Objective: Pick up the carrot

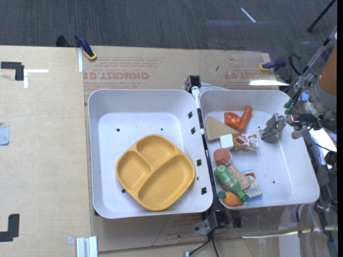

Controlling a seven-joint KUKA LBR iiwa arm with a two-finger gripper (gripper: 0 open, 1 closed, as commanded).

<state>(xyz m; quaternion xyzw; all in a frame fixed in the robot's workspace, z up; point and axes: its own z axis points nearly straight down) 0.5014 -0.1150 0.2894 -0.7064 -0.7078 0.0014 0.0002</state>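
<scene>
1. Carrot (245, 118), orange, lies tilted at the far side of the right bin (292, 189), touching a red piece (232, 120).
2. Pale wood tabletop (40, 159) carries cardboard (134, 70) under both bins; dark carpet (161, 12) lies beyond.
3. Left bin (107, 108) holds a yellow divided plate (155, 171).
4. Right bin also holds a cheese wedge (215, 128), cartons and a green bottle (229, 182).
5. Gripper (272, 131) hangs right of the carrot, fingers released, grasping nothing.
</scene>
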